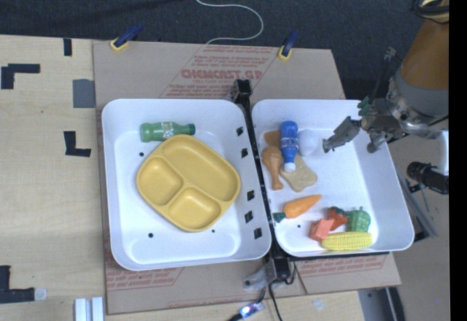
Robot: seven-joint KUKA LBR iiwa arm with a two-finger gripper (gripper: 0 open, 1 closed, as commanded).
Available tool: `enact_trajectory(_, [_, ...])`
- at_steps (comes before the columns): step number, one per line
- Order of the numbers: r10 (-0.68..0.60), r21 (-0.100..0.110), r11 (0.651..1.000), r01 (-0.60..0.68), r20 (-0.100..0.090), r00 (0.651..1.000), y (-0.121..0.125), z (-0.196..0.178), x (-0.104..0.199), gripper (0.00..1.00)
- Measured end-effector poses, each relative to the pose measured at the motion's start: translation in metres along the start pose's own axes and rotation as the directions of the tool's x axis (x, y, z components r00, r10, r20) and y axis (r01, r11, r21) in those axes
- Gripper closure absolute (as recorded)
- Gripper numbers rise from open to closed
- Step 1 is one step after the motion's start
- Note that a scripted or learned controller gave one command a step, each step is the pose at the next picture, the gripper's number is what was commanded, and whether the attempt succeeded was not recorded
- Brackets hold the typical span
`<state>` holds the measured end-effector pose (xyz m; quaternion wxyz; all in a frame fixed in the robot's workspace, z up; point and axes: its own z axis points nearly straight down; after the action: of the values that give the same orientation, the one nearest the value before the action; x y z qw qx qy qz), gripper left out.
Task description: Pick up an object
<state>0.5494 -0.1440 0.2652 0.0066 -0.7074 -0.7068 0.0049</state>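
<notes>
Nothing is lifted yet, as far as I can judge: every object lies on a bin floor and none sits between my fingers. My gripper hangs over the upper right part of the right bin, tilted, with the two dark fingers spread apart and bare white floor showing under them, so I count my jaws as released and empty. Closest to me are the blue bottle, lying on its side near the dividing wall, and just beside it a tan drumstick-shaped toy and a pale bread-like piece, the three bunched and touching. Further toward the front edge lie the orange carrot and, in the corner, the yellow corn crowded against a red piece and a green piece. The left bin holds a yellow divided plate and a green bottle, both well apart from me. The whole job remains: choosing a target, descending, closing, lifting. The blue bottle looks the nearest candidate, though its neighbours crowd it.
</notes>
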Motion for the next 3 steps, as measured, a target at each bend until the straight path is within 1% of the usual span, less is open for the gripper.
enact_trajectory(1, [-0.003,-0.010,1.000,0.003,0.002,1.000,0.002,-0.005,0.000,0.00])
enact_trajectory(2, [-0.004,-0.005,1.000,0.004,0.001,1.000,0.000,0.043,0.005,0.00])
enact_trajectory(3, [-0.003,-0.004,1.000,0.003,0.000,1.000,-0.008,0.106,0.010,0.00])
